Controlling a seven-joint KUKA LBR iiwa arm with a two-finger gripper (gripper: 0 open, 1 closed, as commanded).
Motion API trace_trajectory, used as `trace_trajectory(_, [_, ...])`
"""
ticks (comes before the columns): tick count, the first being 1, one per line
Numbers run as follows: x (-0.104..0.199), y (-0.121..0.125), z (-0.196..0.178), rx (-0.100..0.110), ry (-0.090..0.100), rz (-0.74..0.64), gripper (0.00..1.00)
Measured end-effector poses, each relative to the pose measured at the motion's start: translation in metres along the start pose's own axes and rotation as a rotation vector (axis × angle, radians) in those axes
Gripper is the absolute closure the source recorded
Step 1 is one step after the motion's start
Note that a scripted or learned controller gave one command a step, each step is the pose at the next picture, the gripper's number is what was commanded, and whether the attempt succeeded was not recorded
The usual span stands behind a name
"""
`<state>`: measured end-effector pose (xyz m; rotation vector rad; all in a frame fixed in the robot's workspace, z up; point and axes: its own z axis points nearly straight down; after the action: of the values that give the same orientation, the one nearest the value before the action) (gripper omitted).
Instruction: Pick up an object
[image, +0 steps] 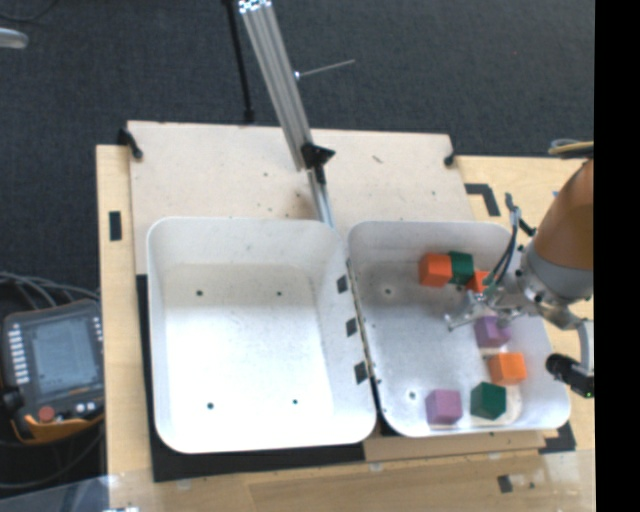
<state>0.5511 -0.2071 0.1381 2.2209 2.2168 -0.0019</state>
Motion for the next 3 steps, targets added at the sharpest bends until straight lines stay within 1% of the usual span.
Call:
trace_trajectory(1, [-0.001, 0.001, -0.014, -0.006, -0.001, 0.005, 1.0])
trace_trajectory(2, [-0.002, -0.006, -0.063, -0.005, 0.0, 0.004, 1.0])
trace_trajectory(3, [-0.004, -0.005, -0.083, -0.003, 0.001, -0.001, 1.0])
